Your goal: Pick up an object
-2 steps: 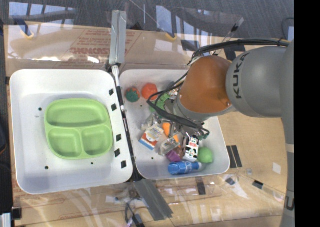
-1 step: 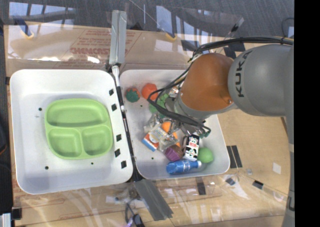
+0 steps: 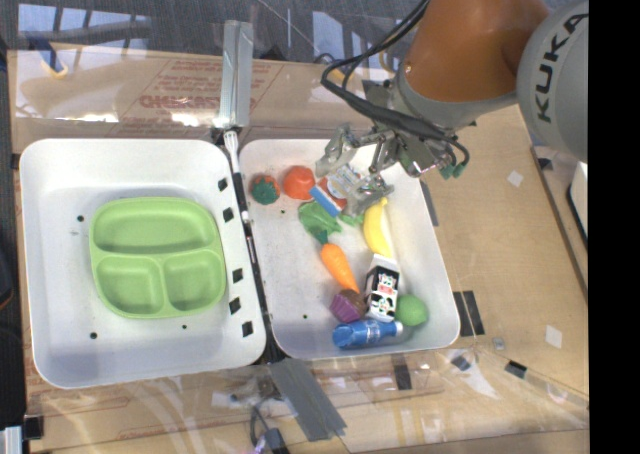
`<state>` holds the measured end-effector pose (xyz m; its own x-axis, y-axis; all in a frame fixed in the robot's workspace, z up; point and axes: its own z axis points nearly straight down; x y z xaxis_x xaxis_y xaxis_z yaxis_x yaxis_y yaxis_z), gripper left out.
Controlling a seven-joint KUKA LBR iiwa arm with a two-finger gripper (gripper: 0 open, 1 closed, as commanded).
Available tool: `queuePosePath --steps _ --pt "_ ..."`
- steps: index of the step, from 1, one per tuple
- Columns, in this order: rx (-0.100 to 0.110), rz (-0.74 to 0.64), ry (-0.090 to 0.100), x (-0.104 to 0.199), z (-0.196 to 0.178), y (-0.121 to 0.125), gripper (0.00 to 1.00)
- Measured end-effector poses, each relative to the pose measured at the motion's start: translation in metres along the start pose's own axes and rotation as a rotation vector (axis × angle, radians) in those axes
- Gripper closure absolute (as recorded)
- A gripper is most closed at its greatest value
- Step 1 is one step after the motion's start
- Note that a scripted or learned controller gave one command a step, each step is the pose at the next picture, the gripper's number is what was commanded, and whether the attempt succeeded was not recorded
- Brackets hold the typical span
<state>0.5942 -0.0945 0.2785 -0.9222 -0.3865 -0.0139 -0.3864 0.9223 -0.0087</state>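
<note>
Toy food fills the right bin (image 3: 440,272), and the gripper (image 3: 352,174) hangs over its far edge, just above a blue-and-red block (image 3: 325,200) and the top of a yellow banana (image 3: 377,226); whether its fingers are apart or together I cannot tell, and nothing is visibly held. Close by lie a tomato (image 3: 298,182) and a green leafy piece (image 3: 319,225). Toward the near edge sit a carrot (image 3: 338,264), a cow-print carton (image 3: 382,291), a purple piece (image 3: 348,305), a blue bottle (image 3: 366,333) and a lime (image 3: 412,311). The banana looks light, rigid and smooth; gripping across its narrow middle seems safest. The left bin (image 3: 50,322) holds a green divided tray (image 3: 157,254).
</note>
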Motion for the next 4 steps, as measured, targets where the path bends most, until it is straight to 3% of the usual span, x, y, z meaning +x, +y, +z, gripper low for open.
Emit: queuePosePath --steps 1,2,3,4 --pt "-0.005 0.001 0.008 0.002 0.005 0.001 0.0" --pt "-0.013 -0.099 0.018 0.053 0.082 0.028 0.0" --pt "-0.002 -0.051 0.002 0.052 0.179 0.006 0.0" --pt "0.001 -0.06 -0.01 0.046 0.166 0.007 1.0"
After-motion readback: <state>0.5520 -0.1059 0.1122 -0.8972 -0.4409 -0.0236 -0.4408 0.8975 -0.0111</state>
